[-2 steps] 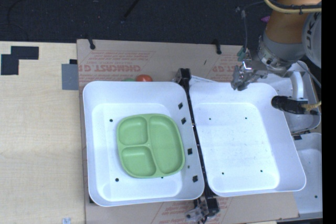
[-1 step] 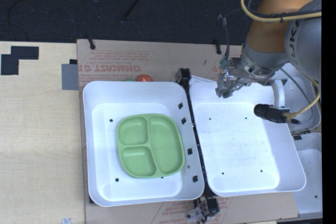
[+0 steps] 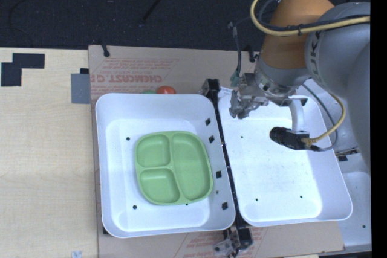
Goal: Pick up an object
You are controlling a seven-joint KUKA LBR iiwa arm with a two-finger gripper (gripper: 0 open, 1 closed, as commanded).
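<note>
Bins: two shallow glossy white trays; you have the claw over the right bin (image 3: 284, 190), at its far-left corner.
Plate: green divided plate (image 3: 173, 167), smooth plastic with rounded corners and three wells, lies flat in the left bin (image 3: 115, 130), below and to the claw's left, across the divider.
Claw: gripper (image 3: 240, 107) carries nothing; whether it is apart or together, you cannot tell.

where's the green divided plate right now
The green divided plate lies flat in the left white bin, about at its middle, just left of the divider between the two bins. The gripper is over the right bin's far-left corner.
</note>
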